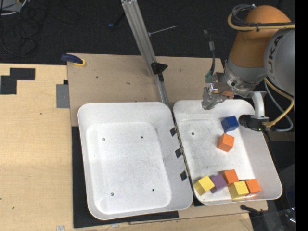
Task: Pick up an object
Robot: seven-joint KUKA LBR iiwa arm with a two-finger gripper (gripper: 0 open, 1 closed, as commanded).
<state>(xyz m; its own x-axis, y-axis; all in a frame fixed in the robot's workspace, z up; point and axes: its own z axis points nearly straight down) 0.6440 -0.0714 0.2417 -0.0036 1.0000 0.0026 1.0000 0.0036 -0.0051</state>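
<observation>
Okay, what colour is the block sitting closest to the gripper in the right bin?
Blue. The block sits just below the gripper, seen clearly in the overhead camera view.

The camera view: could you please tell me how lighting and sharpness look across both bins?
Camera view: even, soft light, faint shadows under the small blue cube and orange cube; no glare on the shallow white right bin; the metal two-finger gripper looks slightly blurred.
</observation>
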